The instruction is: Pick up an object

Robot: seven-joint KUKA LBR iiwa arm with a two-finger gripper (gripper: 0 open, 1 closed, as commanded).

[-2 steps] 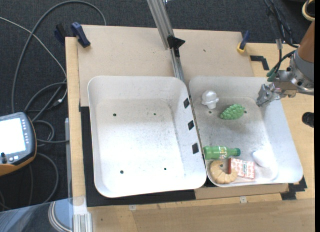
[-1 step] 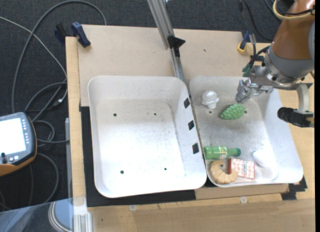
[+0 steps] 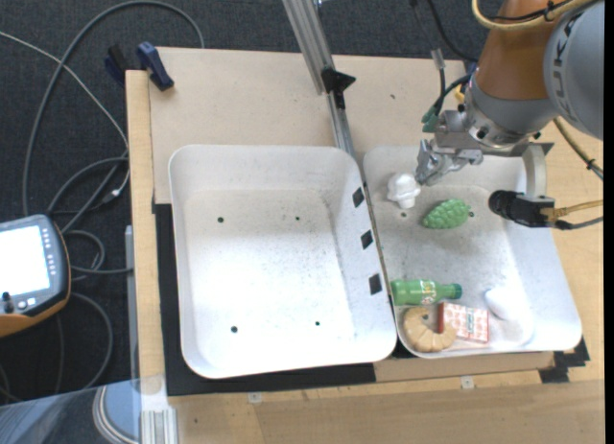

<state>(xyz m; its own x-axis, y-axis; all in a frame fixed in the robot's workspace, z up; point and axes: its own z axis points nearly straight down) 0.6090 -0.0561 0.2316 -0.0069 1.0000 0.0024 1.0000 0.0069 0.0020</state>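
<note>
So the gripper (image 3: 434, 166) is hanging over the top left corner of the right bin (image 3: 537, 269), arm (image 3: 537, 39) coming in from 2 o'clock. Can't tell how the jaws are set, too small and dark from up here. Nothing visible between them. A little white thing (image 3: 404, 188) sits just at its 8 o'clock, and the green bumpy object (image 3: 447, 214) is close at 5 o'clock. Down at the bin's 6 o'clock edge there's a green bottle (image 3: 425, 291), a bagel (image 3: 428, 330), a red packet (image 3: 464, 322) and a white lump (image 3: 506, 304). The left bin (image 3: 192, 183) sits beside it.
</note>
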